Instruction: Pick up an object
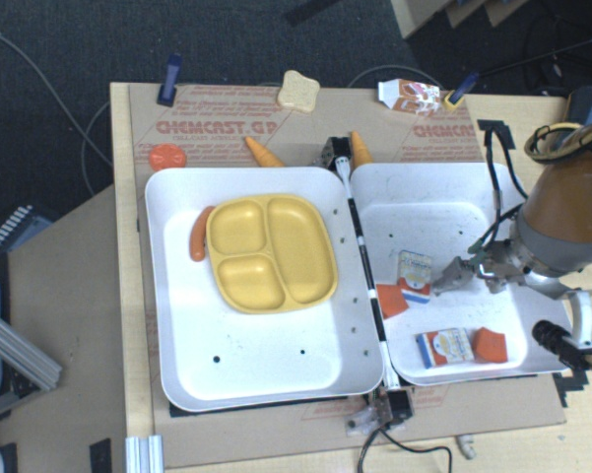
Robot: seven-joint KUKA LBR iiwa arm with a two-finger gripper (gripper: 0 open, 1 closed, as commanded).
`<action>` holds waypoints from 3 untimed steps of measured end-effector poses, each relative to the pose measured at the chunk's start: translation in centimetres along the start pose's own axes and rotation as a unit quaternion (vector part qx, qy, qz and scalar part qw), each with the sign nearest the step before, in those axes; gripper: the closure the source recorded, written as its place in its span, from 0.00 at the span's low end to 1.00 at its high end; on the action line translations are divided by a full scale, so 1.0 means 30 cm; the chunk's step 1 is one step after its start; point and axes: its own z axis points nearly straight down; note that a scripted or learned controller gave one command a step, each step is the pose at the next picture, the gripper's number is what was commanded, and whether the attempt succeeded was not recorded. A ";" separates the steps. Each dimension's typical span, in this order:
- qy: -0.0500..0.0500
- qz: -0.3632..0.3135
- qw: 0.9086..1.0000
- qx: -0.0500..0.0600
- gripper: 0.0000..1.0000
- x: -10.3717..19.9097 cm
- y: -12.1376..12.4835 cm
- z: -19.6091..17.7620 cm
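Nothing lifted yet: gripper low in right bin beside packet; jaws' state unclear.

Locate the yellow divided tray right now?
The yellow divided tray lies in the left bin in the camera view, toward its upper middle, with an orange-red sausage right beside its left edge.

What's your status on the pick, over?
Gripper low in the right bin, nothing seen held. Nearest: small grey packet, red piece beside it. Yellow divided plate sits in the left bin.
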 end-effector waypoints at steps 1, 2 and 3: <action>-0.001 0.001 1.000 0.000 0.00 -0.073 -0.106 0.016; -0.002 0.001 1.000 -0.001 0.00 -0.194 -0.105 -0.041; -0.001 0.000 1.000 -0.001 0.00 0.000 -0.038 -0.191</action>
